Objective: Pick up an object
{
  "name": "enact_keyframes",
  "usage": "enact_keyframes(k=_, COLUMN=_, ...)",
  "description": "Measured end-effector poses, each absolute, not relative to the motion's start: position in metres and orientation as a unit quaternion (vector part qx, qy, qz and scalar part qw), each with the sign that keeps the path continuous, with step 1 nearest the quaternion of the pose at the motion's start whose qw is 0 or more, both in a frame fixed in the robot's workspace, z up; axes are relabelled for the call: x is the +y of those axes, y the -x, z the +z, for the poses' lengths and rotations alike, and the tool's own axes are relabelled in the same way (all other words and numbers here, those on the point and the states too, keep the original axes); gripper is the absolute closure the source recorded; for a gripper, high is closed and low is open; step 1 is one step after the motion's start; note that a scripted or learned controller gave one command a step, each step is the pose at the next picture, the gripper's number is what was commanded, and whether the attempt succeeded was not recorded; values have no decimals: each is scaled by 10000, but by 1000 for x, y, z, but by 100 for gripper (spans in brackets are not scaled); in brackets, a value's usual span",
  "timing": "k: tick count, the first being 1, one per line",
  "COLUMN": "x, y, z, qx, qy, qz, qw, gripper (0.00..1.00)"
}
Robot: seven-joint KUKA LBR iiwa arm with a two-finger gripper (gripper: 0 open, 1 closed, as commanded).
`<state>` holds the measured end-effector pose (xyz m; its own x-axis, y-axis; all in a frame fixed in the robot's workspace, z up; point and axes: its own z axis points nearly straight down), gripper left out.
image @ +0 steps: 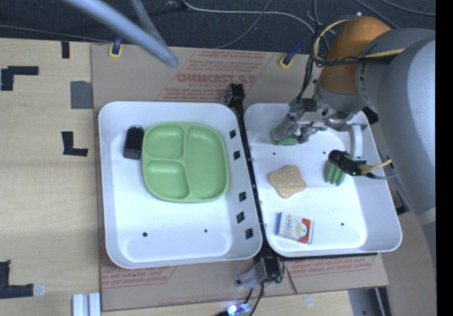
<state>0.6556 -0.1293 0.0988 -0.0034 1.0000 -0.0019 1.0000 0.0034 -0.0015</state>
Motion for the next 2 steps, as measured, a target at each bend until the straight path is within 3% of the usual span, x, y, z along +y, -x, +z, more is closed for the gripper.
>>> enact_keyframes(k=2, x=-124, y=-654, z=206, qx=7078, qy=-7064, qz=17, qw=19, gripper=100)
